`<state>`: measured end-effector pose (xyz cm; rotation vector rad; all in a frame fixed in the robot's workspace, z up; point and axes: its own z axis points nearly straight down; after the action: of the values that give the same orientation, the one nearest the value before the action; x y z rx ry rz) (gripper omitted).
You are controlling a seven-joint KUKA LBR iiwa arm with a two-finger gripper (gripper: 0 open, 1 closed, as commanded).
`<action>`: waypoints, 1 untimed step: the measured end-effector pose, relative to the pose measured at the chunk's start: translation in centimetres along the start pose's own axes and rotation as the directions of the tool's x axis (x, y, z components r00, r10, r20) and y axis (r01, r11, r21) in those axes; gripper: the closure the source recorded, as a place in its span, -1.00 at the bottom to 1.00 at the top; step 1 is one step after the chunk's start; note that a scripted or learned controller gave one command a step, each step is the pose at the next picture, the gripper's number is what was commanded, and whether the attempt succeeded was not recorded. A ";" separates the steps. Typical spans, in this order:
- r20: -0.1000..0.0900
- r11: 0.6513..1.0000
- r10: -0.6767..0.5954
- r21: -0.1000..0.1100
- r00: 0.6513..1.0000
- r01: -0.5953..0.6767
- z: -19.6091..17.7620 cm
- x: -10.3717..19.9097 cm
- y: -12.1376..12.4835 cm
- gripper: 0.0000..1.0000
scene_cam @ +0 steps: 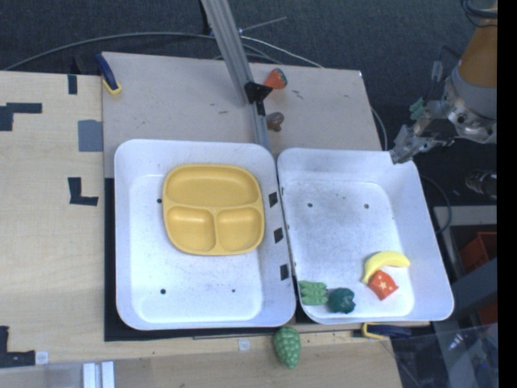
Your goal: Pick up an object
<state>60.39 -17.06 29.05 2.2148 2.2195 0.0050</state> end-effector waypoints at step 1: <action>-0.003 1.000 -0.005 0.006 1.000 0.005 0.2 5.5 0.4 1.00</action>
<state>60.81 -11.57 28.84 2.2146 2.2293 0.0012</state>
